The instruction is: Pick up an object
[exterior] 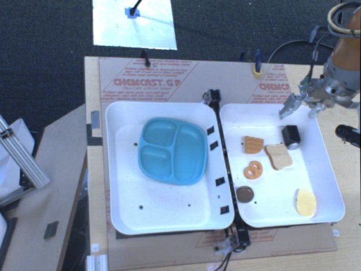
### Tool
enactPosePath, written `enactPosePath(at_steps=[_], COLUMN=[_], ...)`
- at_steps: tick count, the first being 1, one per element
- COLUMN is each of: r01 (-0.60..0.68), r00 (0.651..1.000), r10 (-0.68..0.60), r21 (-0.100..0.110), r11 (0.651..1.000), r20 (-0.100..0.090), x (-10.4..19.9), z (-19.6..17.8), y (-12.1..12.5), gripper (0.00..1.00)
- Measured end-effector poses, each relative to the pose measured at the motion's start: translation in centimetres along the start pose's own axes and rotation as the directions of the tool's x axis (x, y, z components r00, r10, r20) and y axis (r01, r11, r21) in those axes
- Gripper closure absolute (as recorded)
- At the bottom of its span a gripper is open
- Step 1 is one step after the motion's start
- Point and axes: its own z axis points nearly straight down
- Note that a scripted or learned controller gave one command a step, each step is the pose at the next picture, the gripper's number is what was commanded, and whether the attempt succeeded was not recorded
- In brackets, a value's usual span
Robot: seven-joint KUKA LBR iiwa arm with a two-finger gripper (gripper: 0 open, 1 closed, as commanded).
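Observation:
The right bin (pixel 330 168) holds several small items: an orange cracker (pixel 253 144), a black cylinder (pixel 291 136), a tan bread slice (pixel 278 156), an orange pretzel (pixel 253 170), a brown round cookie (pixel 244 194) and a pale yellow piece (pixel 305 202). My gripper (pixel 300 107) hangs over the bin's far right corner, just beyond the black cylinder. Its two fingers are spread apart and open, with nothing between them.
A blue divided plate (pixel 172 151) lies in the left bin (pixel 121 168). A black hinge strip (pixel 220 157) runs between the bins. Cables (pixel 293 44) trail behind the arm at the top right. A metal rail (pixel 22 157) stands at the left.

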Motion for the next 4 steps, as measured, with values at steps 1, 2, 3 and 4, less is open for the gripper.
enactPosePath(at_steps=[1, 2, 3, 4], r01=[0.003, 0.005, 0.002, 0.001], r00=[1.000, 1.000, 1.000, 1.000], r10=[-0.003, -0.005, -0.002, -0.001], r21=[-0.013, -0.012, -0.012, -0.012], r11=[1.000, 1.000, 1.000, 1.000], r20=[0.002, 0.002, 0.003, 0.003], x=[0.1, 0.9, 0.7, 0.4], z=[-0.9, 3.7, 7.7, 11.8], y=[0.2, 0.1, 0.4, 0.5], gripper=[0.00, 0.00, 0.00, 0.00])
